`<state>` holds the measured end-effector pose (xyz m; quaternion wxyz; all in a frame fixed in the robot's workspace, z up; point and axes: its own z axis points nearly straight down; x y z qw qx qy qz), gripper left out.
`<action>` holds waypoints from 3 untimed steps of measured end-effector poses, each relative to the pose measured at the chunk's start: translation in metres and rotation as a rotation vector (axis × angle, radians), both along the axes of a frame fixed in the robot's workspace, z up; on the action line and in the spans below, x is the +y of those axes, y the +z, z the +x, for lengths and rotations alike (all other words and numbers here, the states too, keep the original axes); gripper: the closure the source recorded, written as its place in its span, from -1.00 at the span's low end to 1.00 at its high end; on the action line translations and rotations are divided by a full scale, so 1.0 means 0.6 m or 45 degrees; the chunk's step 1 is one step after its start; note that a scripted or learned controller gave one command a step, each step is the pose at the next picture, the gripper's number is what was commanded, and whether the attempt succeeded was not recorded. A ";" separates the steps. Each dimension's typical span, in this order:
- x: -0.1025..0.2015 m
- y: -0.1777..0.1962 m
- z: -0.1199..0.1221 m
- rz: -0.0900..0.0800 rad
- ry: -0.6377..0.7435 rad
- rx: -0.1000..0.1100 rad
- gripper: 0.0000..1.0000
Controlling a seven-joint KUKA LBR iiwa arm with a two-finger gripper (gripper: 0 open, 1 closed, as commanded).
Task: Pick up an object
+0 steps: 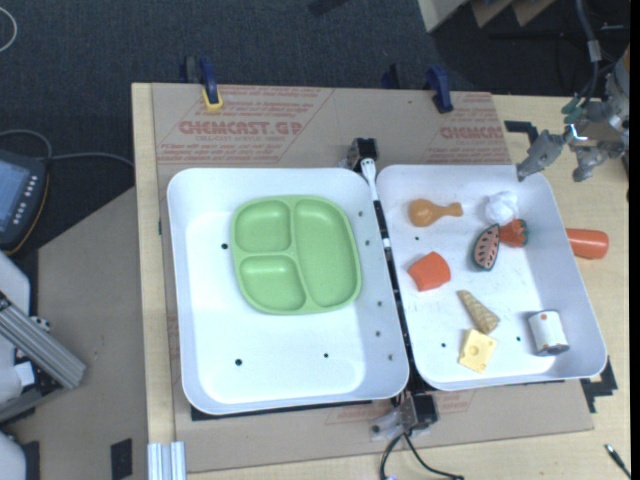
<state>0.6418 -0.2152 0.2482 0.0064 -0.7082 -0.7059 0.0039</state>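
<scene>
Overhead, end effector (558, 158) spread wide, holding nothing, beyond right bin (575, 283) corner.

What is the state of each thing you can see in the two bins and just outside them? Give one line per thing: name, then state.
Green divided plate: flat in left bin, compartments bare.
Orange drumstick: lying in right bin.
Watermelon slice: lying in right bin.
Orange block: resting in right bin.
Cheese wedge: lying near front edge.
Can: on its side.
Orange cylinder: lying outside right bin.
End effector: open, above the bin's far right corner, holding nothing.
</scene>
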 end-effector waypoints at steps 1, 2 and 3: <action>0.001 0.015 0.004 -0.005 0.005 -0.018 -1.00; 0.004 -0.080 -0.011 -0.003 0.004 -0.012 -1.00; -0.010 -0.159 -0.011 -0.003 0.004 -0.012 -1.00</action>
